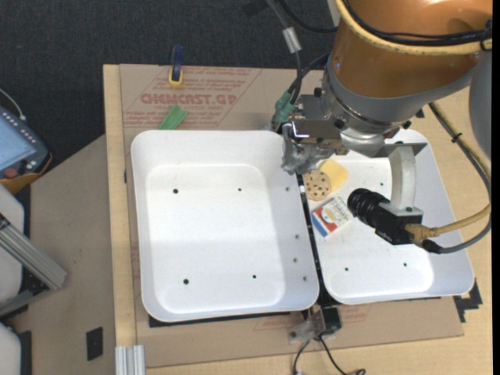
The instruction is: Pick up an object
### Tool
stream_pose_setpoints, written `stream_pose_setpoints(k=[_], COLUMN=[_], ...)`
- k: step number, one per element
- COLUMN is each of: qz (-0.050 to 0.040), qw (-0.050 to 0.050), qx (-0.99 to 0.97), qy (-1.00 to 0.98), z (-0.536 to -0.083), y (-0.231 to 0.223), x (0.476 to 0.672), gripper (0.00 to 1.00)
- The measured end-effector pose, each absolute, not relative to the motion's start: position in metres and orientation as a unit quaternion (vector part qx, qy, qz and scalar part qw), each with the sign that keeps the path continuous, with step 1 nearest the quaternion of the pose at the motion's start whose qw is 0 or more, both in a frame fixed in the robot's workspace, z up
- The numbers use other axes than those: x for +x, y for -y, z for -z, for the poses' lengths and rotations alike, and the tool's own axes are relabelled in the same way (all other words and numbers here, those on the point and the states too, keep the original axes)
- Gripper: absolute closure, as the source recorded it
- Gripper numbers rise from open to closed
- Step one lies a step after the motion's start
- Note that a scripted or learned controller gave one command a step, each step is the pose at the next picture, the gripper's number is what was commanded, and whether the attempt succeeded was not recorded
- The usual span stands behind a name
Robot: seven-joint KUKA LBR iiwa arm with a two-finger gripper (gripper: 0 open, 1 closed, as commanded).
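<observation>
Jaws: hidden under the wrist; cannot tell their state.
Gripper [301, 156]: low over the right bin's [406, 283] far-left corner.
Objects: round cookie [316, 184], yellow wedge [334, 174], small carton [330, 216] with its long axis slanting far-right.
Arm [406, 37]: reaching in from right.
Left bin [211, 225]: beside it.

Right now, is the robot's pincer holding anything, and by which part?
It cannot be told: the pincer sits low above the round cracker and yellow cheese wedge, its tips hidden.
</observation>
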State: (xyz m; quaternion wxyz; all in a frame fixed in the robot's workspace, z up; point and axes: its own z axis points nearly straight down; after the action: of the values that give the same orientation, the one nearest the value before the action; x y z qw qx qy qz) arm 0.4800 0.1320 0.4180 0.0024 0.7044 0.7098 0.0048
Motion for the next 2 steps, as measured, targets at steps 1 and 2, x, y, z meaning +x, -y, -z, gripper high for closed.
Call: stream_pose_setpoints(k=[1,2], qz=[-0.0011,0.0053], qw=[0.001,-0.003], qx=[0.706,0.708], qy=[-0.708,-0.706], z=[-0.424,-0.324], y=[-0.129,-0.118], x=[0.480,0.478], gripper=[1.00,1.00])
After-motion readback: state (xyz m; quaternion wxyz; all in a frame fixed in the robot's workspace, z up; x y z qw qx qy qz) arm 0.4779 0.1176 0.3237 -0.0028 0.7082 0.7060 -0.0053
